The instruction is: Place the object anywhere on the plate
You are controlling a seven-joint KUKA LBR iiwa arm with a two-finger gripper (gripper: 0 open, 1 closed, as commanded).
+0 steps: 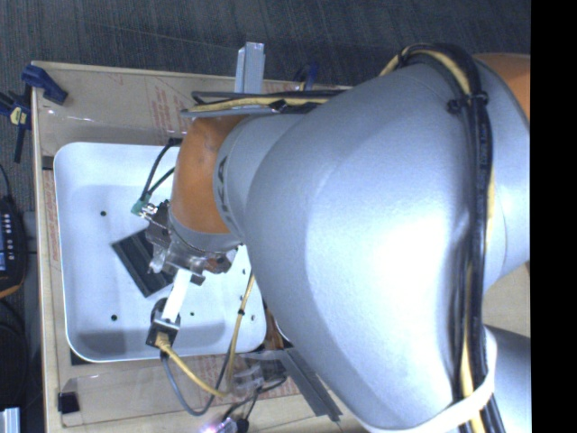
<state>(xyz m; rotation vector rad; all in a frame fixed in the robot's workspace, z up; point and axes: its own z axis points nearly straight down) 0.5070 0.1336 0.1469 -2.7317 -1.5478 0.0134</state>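
Under the big grey arm [361, 242] I see the gripper [169, 253] down low over the white bin [81, 179]. Can't tell if it's clenched or released, the wrist blocks it. A black flat object [137, 258] lies on the bin floor, skewed to the walls, right beside the gripper on its side away from the arm, one edge hidden beneath it. Can't tell if they touch.

I see a smooth, faintly glossy white plastic bin [83, 233], a matt black slab [137, 260], and satin grey casing on my arm [379, 242].
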